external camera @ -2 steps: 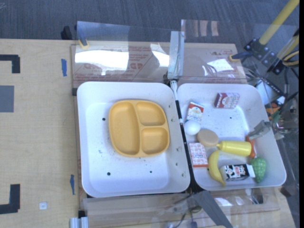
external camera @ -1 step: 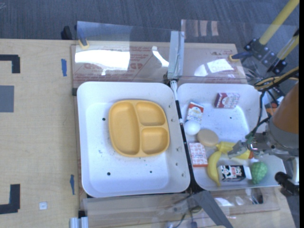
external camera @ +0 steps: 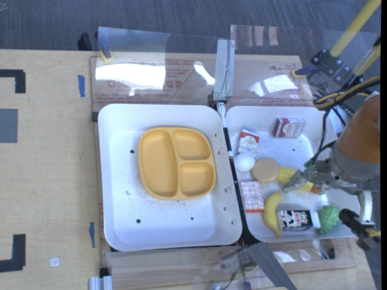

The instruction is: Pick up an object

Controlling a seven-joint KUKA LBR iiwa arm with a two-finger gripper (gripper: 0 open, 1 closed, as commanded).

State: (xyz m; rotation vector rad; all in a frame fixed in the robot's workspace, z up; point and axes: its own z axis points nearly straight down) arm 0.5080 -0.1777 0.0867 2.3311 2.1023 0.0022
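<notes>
My gripper (external camera: pixel 300 178) hangs low over the middle of the right bin (external camera: pixel 314 142), beneath the arm's orange band (external camera: pixel 364 132). It sits right beside a small yellow piece (external camera: pixel 286 175) and a tan round disc (external camera: pixel 265 170). Whether it touches either one is hard to tell. An orange bit (external camera: pixel 308 188) peeks out just below the gripper. Nothing is visibly held.
The right bin also holds a red-and-white carton (external camera: pixel 288 127), a smaller carton (external camera: pixel 248 142), a white ball (external camera: pixel 244 162), a patterned packet (external camera: pixel 251 195), a banana (external camera: pixel 273 210), a black-and-white carton (external camera: pixel 295 219) and green broccoli (external camera: pixel 328 217). A yellow divided plate (external camera: pixel 177 162) lies in the left bin (external camera: pixel 115 180).
</notes>
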